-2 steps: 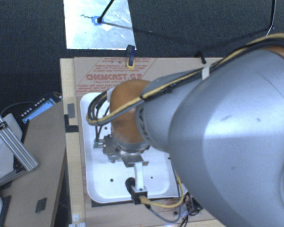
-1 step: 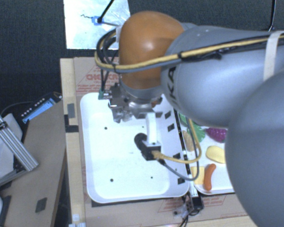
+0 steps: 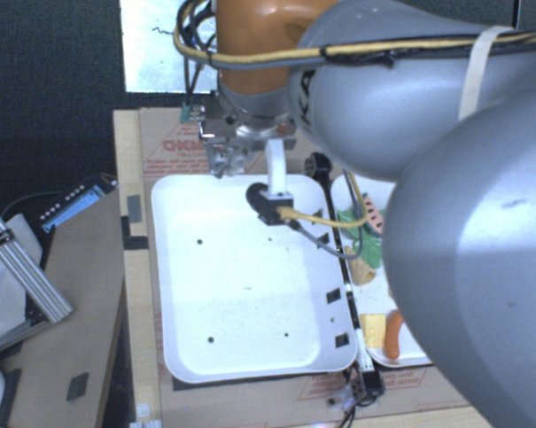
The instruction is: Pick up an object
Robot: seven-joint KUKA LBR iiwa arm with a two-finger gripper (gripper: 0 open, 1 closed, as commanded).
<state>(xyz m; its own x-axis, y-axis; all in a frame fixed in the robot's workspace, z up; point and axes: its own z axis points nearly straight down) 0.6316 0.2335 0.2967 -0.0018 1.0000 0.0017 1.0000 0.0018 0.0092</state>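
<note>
**Camera view: tool at the far rim of the left bin, objects lying in the right bin**

Camera view looks down on two white bins side by side on a sheet of brown cardboard [image 3: 170, 153] printed in red, which lies on the tan surface [image 3: 94, 287]. The grey arm [image 3: 423, 104] reaches in from the right and hides most of the right bin [image 3: 391, 362]. Its orange band [image 3: 268, 22] sits at the top of the frame, above the wrist.

The tool [image 3: 226, 162] hangs over the far rim of the left bin [image 3: 194, 349], towards that bin's middle. Whether it is wide or narrow cannot be told from this angle, and nothing can be seen held in it. A few small dark dots mark the floor of the left bin.

The objects lie in the visible strip of the right bin, well apart from the tool. An orange sausage-shaped object [image 3: 393, 334] rests near the bin's near rim. Its long axis runs from near to far, tilted a little, with the far end leaning slightly right. A yellow block [image 3: 371, 328] sits just beside it on the left. Farther back is a cluster of green and yellow pieces [image 3: 361, 240], partly covered by the arm and too jumbled to tell apart. A reddish speckled piece [image 3: 375, 219] lies at the cluster's far side, against the arm's edge.
</note>
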